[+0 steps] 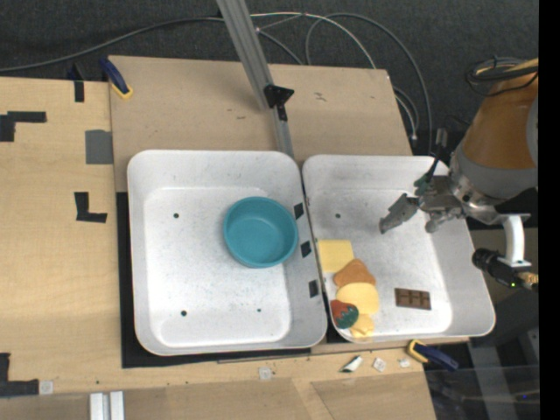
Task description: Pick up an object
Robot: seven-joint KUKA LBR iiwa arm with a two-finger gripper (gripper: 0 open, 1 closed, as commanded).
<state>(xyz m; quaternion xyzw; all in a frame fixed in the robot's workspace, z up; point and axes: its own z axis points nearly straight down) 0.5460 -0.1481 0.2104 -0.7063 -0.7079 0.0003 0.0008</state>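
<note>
My gripper [418, 220] hangs over the right part of the right bin [367, 178], its two fingers spread open with nothing between them. Below and left of it lies a cluster of small objects: a pale yellow square [334, 255], an orange piece [354, 275], a yellow piece [360, 299] and a red and green item [344, 314] near the bin's front left. A brown chocolate-like bar [412, 299] lies flat near the front right. A teal bowl [259, 232] sits in the left bin [166, 234].
A slanted metal pole [249, 55] rises behind the bins. Cables [350, 29] run across the dark floor at the back. Small clamps [118, 79] sit at the board's corners. The arm's body [499, 147] stands at the right edge of the bench.
</note>
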